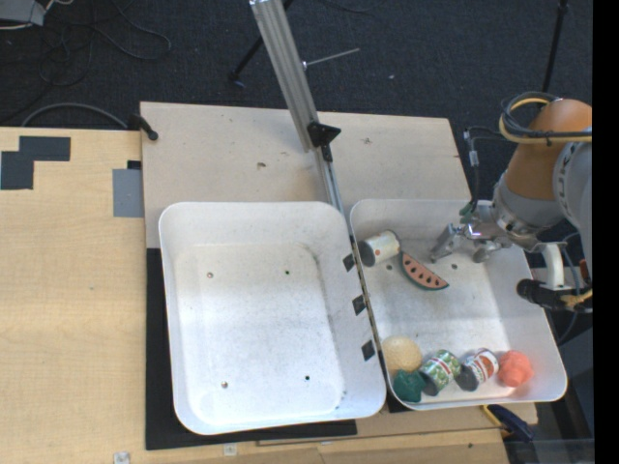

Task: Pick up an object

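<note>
Along the near edge of the right bin [542,327] lie a yellow ball [401,353], a green toy [408,386], two small cans [440,369] and an orange ball [515,369]. Farther back lie a watermelon slice [424,273] and a cup [379,247]. The end effector [461,241] hovers with fingers apart, holding nothing.

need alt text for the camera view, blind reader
A grey robot arm reaches from the right, its end effector low over the right of two white bins, near a watermelon slice and a small can. Along that bin's near edge lie a tan ball, a green toy, two cans and an orange ball.
</note>
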Action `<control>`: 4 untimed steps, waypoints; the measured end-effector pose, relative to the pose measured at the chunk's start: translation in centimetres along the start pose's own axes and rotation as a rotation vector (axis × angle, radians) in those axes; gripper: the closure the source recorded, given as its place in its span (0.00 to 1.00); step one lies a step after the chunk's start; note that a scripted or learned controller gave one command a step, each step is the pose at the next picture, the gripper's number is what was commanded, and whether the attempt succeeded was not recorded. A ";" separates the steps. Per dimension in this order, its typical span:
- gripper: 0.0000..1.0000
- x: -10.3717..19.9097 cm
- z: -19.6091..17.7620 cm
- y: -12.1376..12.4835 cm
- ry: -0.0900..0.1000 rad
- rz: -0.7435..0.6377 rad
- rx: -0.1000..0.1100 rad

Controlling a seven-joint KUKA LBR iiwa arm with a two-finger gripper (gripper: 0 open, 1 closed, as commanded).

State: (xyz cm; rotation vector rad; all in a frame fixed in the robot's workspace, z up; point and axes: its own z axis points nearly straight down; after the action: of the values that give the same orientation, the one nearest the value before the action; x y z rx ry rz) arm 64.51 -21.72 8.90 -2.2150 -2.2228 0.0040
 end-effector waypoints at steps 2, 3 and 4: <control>1.00 0.9 -6.2 -0.2 -0.002 0.000 -0.008; 1.00 0.7 -10.6 0.0 -0.002 0.000 -0.008; 1.00 0.7 -16.8 0.7 -0.003 0.000 -0.011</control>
State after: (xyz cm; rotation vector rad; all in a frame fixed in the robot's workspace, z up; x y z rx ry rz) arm 65.24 -21.02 25.70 -2.2221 -2.2290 -0.0047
